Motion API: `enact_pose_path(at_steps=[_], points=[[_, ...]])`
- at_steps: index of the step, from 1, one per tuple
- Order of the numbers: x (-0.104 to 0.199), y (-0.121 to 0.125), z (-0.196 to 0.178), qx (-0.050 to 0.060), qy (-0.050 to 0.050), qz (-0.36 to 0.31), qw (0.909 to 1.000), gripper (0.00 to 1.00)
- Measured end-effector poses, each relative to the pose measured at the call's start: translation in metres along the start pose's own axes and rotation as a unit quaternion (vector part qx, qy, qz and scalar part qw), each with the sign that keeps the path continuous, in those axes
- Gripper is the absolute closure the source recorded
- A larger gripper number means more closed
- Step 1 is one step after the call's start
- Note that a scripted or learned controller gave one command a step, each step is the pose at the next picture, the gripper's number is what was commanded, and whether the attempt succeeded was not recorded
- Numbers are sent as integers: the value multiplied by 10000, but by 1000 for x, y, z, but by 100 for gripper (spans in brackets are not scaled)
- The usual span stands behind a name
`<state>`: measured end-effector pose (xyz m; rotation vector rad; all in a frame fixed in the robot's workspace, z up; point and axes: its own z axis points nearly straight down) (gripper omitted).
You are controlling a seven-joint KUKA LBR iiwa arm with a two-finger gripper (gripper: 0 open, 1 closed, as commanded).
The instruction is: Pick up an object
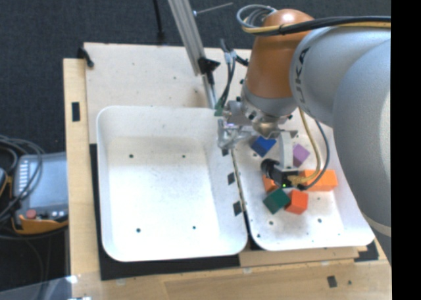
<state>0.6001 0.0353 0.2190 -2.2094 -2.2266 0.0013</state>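
Observation:
My gripper (pixel 231 133) hangs over the upper left part of the right bin (pixel 316 229), close to the divide between the two bins. A blue block (pixel 264 145) lies just to its right, partly under the wrist. Whether the gripper touches it is hidden. Further right sits a purple block (pixel 300 154). Below that are an orange block (pixel 323 179), a green block (pixel 275 201) and a red-orange block (pixel 297 202) side by side. A small orange piece (pixel 269 185) peeks out above the green block.
The left bin (pixel 112 160) stands beside the right one on the wooden bench (pixel 131 68). A slanted aluminium bar (pixel 184 22) rises behind the bins. The bulky grey arm (pixel 348 95) covers the right bin's upper right.

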Motion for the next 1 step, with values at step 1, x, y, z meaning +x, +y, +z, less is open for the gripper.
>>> enact_pose_path(at_steps=[1], points=[[43,5,-8,-25,-5,0,10000,100]])
